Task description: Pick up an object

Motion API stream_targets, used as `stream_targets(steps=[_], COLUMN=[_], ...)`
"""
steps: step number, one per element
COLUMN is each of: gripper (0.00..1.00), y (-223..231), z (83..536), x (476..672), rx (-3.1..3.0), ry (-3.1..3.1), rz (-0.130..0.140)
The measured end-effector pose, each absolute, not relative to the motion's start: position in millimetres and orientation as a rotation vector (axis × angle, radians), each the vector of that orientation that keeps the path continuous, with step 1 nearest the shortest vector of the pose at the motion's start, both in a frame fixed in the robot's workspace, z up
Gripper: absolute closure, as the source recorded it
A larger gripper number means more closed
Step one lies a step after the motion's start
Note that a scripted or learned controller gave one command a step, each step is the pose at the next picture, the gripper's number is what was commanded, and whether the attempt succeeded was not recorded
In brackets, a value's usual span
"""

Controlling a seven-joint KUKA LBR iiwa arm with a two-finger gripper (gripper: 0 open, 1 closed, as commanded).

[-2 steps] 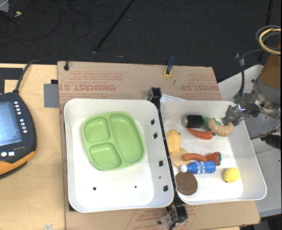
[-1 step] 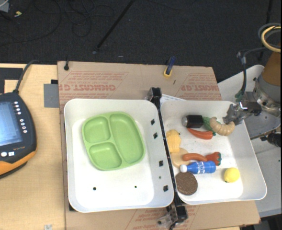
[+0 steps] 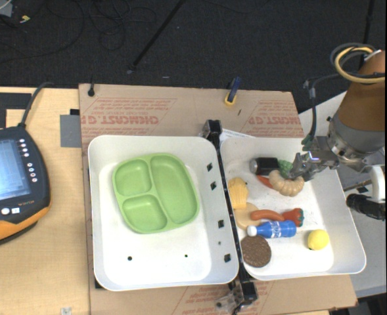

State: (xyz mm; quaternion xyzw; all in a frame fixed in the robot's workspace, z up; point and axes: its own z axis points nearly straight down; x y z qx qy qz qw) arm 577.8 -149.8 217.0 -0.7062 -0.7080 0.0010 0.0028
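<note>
The right white bin (image 3: pixel 347 258) holds several small items. These are a tan curved pastry-like piece (image 3: pixel 288 186), a black cylinder (image 3: pixel 267 165), a small green item (image 3: pixel 285 168), a yellow-tan lump (image 3: pixel 238 192), a red-orange pepper (image 3: pixel 277 214), a blue bottle (image 3: pixel 276 229), a brown round disc (image 3: pixel 255 251) and a yellow ball (image 3: pixel 317 239). My gripper (image 3: pixel 307 165) hangs low over the bin's upper right part. It is just above and right of the tan piece, next to the green item. No object shows in its grasp.
The left white bin (image 3: pixel 108 254) carries a green three-compartment plate (image 3: pixel 156 193). A divider with black clips (image 3: pixel 221 202) runs between the bins. A teach pendant (image 3: pixel 9 179) lies at the far left of the bench. A blue-yellow clamp (image 3: pixel 232 92) sits on the cardboard behind.
</note>
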Motion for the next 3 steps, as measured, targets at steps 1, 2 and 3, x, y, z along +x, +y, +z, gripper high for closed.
stream_targets(steps=[1, 2, 3], gripper=[1.0, 1.0, 1.0], y=[-97.5, -48.0, -9.8], z=[209.1, 222.8, 224.6], x=[562.6, 548.3, 530.7], rx=[-2.214, -2.213, -2.214], ry=[-2.22, -2.222, -2.22], rz=[0.004, 0.002, 0.004])
